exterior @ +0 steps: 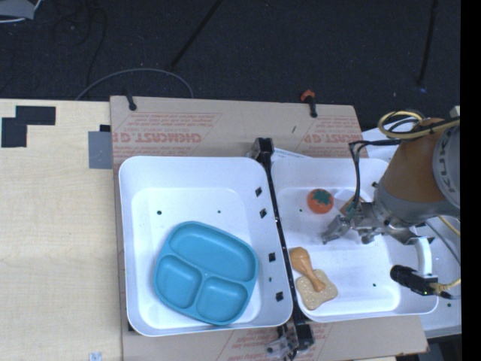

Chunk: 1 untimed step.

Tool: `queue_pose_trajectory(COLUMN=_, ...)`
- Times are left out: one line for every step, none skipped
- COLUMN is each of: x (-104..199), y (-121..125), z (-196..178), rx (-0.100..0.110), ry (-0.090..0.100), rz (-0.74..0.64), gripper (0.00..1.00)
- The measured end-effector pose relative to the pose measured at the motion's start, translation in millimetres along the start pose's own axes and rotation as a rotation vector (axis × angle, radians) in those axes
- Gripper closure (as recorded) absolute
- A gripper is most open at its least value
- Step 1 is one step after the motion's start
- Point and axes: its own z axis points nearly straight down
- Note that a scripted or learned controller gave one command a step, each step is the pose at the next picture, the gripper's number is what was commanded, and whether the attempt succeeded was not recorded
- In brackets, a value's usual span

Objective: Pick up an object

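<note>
In the right bin [361,173] a small orange-red ball with a green top [320,200] lies near the back left. A tan wooden spoon-like piece on a pale pad [311,278] rests at the front left corner. My gripper [340,225] hangs low over the bin's middle, just right of and slightly nearer than the ball, and above the wooden piece. Nothing shows in its grasp. The arm reaches in from the right, its orange band [412,170] above the wrist.
The left bin [150,175] holds a blue divided plate [206,271] in its front half. A black ridge [272,224] separates the two bins. Cardboard [225,126] lies under both, with a wooden bench top to the left.
</note>
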Motion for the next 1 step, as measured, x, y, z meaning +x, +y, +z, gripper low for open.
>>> queue_pose_trajectory(x=-1.5, y=0.0, z=-11.7, rx=-0.001, ry=-0.001, rz=0.004, gripper=1.0)
